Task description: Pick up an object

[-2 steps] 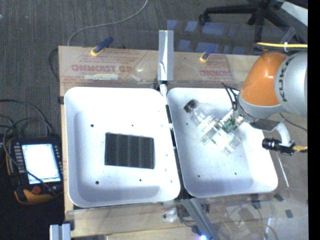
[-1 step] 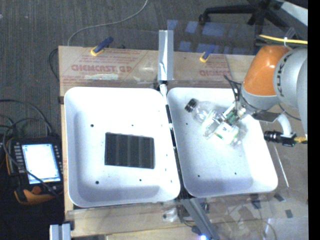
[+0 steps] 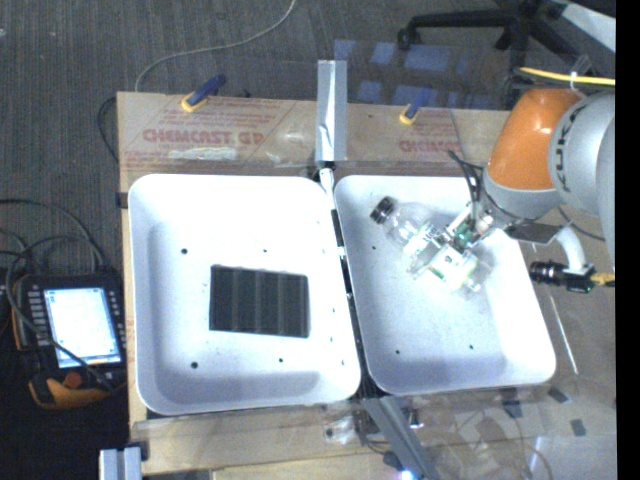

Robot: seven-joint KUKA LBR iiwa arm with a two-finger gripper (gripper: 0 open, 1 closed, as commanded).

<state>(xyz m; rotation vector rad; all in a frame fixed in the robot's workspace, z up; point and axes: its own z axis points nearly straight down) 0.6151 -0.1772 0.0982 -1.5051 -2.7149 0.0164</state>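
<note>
A clear plastic bottle (image 3: 403, 230) with a dark cap lies in the upper left of the right bin (image 3: 500, 358). My gripper (image 3: 441, 257) is down inside that bin, just right of and below the bottle's body, close to or touching it. The grey arm with its orange band (image 3: 527, 148) reaches in from the right above the bin's far right corner. A flat black ribbed panel (image 3: 259, 301) lies in the middle of the left bin (image 3: 170, 218), far from the gripper.
The two bins meet at a ridge (image 3: 342, 268) in the middle. A handheld control pendant (image 3: 75, 328) with cables sits left of the bench. A cardboard sheet (image 3: 220, 133) with two clamps lies behind the bins.
</note>
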